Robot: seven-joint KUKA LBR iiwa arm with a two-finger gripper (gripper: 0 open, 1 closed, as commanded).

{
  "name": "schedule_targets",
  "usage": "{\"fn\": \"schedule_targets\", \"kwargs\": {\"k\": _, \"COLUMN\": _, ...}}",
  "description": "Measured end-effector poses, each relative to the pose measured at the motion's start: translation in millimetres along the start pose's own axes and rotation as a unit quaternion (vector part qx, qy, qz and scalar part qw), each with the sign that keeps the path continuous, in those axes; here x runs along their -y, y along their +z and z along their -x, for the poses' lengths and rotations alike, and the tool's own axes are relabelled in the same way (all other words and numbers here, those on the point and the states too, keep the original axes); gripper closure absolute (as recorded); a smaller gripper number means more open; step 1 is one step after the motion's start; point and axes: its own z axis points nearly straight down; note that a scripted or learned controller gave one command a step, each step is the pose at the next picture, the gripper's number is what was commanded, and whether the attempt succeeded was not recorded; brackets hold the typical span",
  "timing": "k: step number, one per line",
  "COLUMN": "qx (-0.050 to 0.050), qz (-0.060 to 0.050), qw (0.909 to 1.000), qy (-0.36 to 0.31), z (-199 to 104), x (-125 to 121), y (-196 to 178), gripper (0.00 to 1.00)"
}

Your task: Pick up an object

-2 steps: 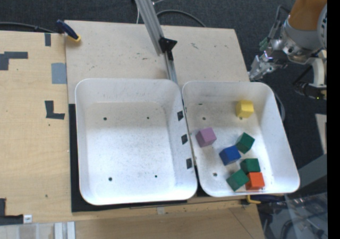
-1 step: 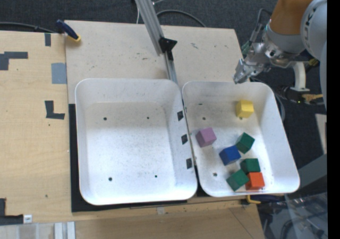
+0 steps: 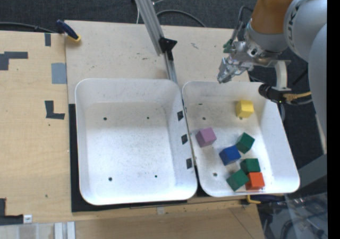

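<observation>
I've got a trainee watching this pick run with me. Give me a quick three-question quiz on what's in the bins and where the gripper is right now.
1. True or false: the yellow block lies in the left bin.
2. Which block lies nearest the divide between the two bins? A) orange block B) pink block C) blue block
3. How many green blocks are in the right bin?

Key
1. False: it lies in the right bin, near its far end.
2. B, the pink block.
3. Three: one beside the blue block, two next to the orange one.

The gripper hangs over the right bin's far rim, with no block between its fingers.
</observation>
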Motion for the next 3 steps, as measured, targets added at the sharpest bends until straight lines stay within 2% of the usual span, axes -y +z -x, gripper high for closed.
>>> {"fn": "schedule_targets", "kwargs": {"k": 1, "qx": 0.000, "qz": 0.000, "qw": 1.0000, "qy": 0.000, "z": -59.6, "x": 3.2, "y": -2.4, "gripper": 1.00}}
{"fn": "schedule_targets", "kwargs": {"k": 3, "qx": 0.001, "qz": 0.000, "qw": 1.0000, "qy": 0.000, "z": -161.7, "x": -5.4, "y": 23.1, "gripper": 1.00}}
